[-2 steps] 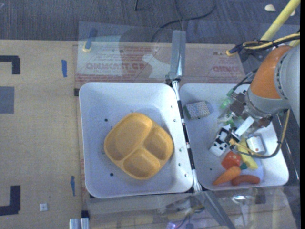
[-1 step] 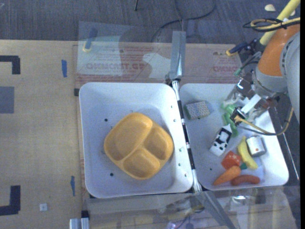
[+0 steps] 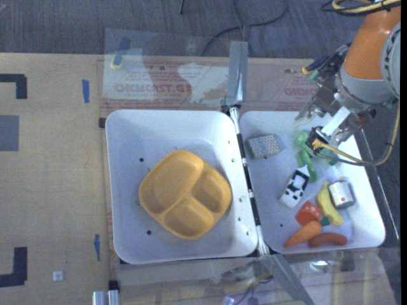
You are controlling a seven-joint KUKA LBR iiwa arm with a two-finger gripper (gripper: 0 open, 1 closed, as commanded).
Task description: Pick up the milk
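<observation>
The milk is a small white carton with black cow patches. It lies tilted near the middle of the right bin. My gripper hangs over that bin's far right corner, above and to the right of the carton and well apart from it. Nothing shows between the gripper and the milk except some green pieces.
A grey mesh block lies left of the milk. To its right and front are a banana, a small can, a red piece, a carrot and a red sausage. The left bin holds a yellow divided plate.
</observation>
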